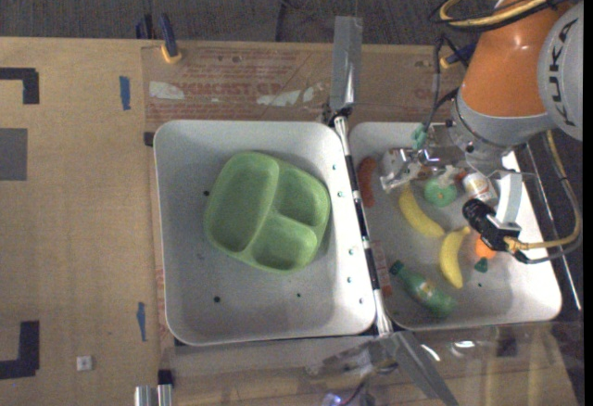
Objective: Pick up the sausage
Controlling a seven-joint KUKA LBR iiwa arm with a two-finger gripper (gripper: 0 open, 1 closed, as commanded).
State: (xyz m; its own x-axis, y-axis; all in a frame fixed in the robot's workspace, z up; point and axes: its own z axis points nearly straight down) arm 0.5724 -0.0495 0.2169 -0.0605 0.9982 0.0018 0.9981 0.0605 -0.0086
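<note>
The sausage (367,181) is a short reddish-brown piece lying along the left wall of the right bin (537,302), near its upper left corner. My gripper (400,171) hangs just to the right of it, over the upper part of that bin, under the grey and orange arm (508,70). The metal fingers point left toward the sausage and look close to it, with nothing visibly held between them. Whether the jaws stand apart is unclear from this angle.
In the right bin lie two yellow bananas (420,214) (452,256), a green bottle (422,287), a green round item (441,192) and a small orange piece (484,247). The left bin (185,302) holds a green divided plate (269,210). A cable loops at the arm's right.
</note>
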